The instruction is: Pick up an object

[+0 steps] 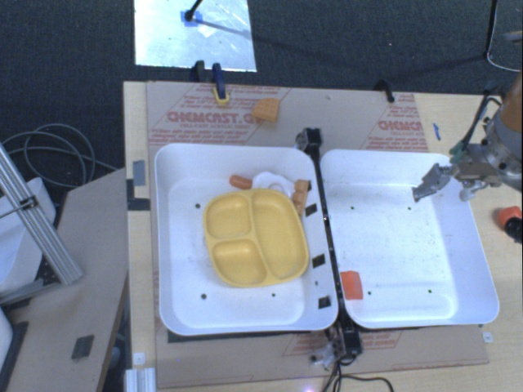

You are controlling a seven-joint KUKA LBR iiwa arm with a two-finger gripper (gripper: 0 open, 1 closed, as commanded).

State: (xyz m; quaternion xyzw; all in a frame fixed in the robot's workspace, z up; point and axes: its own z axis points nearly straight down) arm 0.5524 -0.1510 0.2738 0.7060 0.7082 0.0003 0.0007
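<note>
The gripper [431, 184], fingers state unclear, hovers at the right bin's [470, 300] far-right edge; orange block [350, 284] lies at its near-left corner

Glossy yellow plastic tray [254, 238] lies in a smooth white plastic bin [176, 243].

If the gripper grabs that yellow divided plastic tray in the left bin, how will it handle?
The yellow divided plastic tray looks rigid and probably light. Its wide, shallow shape likely forces a rim grasp, so it may tilt or slip.
</note>
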